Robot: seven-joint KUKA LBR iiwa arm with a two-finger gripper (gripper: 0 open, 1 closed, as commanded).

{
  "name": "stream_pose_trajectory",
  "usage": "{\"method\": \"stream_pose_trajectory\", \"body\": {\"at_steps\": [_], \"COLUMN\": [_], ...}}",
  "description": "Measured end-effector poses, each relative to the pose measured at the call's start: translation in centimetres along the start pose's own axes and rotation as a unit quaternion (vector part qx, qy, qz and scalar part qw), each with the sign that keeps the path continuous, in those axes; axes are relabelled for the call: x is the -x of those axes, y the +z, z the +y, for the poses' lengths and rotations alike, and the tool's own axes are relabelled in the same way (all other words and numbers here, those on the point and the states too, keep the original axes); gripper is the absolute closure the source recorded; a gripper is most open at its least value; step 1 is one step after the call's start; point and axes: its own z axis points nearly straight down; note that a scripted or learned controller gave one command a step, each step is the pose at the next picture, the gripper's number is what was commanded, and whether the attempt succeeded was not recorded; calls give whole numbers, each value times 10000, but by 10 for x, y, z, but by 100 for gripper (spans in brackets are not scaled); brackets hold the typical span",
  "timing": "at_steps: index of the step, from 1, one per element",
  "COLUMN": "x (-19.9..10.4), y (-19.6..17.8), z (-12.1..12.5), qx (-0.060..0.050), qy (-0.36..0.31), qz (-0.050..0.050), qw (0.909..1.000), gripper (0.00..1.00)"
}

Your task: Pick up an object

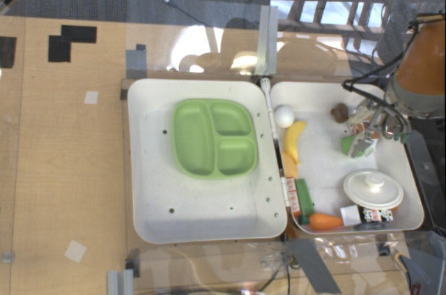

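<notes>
My gripper (367,137) hangs low over the right side of the right bin (327,168), below the arm's orange band (425,63). A small green object (348,144) lies right beside the gripper's left side; whether they touch is unclear. A small brown object (339,112) lies just up and left of the gripper. Along the bin's left wall sit a white ball (283,116), a yellow banana (295,139) and a red and green box (303,197).
A white lidded bowl (373,190) stands below the gripper. An orange carrot (325,221) and a small labelled container (369,215) lie at the bin's front edge. The left bin (160,217) holds a green divided plate (213,137). Dark cables loop beside the wrist.
</notes>
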Motion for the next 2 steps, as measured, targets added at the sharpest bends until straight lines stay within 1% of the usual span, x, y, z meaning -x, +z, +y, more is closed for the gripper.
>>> {"method": "stream_pose_trajectory", "body": {"at_steps": [1, 2], "x": [-9, -34], "y": [23, 3], "z": [91, 47], "qx": [32, 8], "qy": [440, 1215], "qz": [1, 18], "qw": [9990, 9926], "gripper": [0, 0]}}
